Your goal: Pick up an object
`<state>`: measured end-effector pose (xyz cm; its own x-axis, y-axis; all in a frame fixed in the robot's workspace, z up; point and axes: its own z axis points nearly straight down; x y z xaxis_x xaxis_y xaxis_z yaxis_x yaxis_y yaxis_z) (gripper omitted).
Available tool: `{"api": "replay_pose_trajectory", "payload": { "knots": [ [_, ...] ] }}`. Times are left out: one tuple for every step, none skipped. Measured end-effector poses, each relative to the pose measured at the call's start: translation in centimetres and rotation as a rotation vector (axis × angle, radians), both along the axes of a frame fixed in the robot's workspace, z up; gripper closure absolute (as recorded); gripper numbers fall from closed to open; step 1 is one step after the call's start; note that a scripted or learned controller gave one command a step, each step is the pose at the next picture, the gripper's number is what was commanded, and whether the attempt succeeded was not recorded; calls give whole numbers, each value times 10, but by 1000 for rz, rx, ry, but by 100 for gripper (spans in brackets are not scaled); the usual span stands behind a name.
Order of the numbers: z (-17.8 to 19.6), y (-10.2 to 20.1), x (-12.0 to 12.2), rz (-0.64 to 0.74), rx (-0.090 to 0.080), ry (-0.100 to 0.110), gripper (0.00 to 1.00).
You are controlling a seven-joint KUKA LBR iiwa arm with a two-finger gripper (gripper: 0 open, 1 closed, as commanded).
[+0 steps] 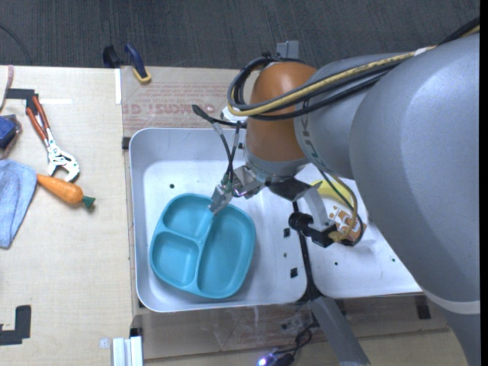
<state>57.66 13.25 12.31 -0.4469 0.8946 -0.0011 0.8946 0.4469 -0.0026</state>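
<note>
Grey and bulky, the robot arm fills the space right of the blue plate and hides much of the right-hand bin. The claw is down at the plate's far rim, touching it or very nearly so; whether it is open or closed I cannot tell. The plate lies flat in the left bin, so I judge the pick-up is not yet done: a grip and a lift are left. The plate's three sections hold nothing I can see, and it is the one large thing in its bin. Left of the plate, out on the table, lie a carrot, a wrench and a blue cloth.
</note>
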Motion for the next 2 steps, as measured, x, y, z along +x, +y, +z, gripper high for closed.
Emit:
{"api": "replay_pose_trajectory", "payload": {
  "knots": [
    [70,-52,83,196,0,-3,0],
    [20,51,78,297,2,-2,0]
  ]
}}
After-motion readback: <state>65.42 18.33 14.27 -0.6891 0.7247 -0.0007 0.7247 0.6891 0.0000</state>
